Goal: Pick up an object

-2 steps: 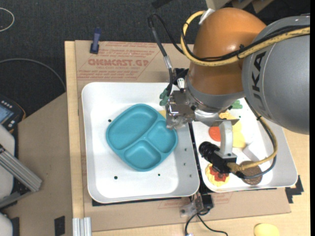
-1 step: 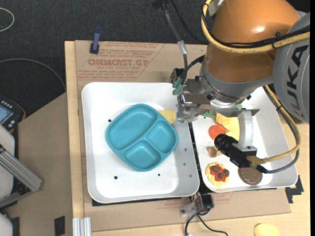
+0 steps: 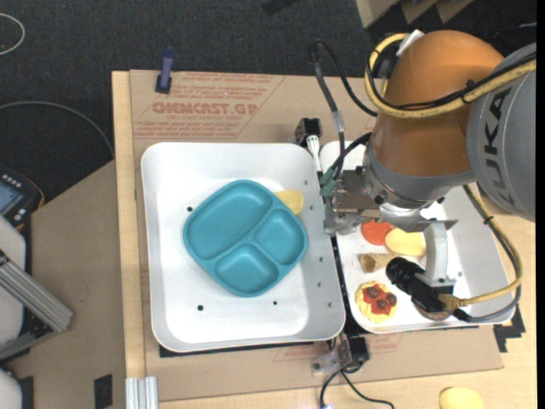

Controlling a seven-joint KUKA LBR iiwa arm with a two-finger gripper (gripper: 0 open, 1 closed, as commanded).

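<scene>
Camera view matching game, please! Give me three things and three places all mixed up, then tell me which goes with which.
Things:
1. blue divided plastic plate
2. round yellow toy pizza with red toppings
3. small dark-blue plastic clip

Places:
A. on the brown cardboard sheet, at the top of the picture
B. in the left white bin
C. in the right white bin, near its front edge

Pairs: 1-B, 2-C, 3-A.

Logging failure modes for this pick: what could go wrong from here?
1. Orange piece, yellow piece and brown bit crowd together in the right bin; a grasp may catch or knock a neighbour.
2. The arm covers much of that bin, so a grasp may be hard to confirm.
</scene>
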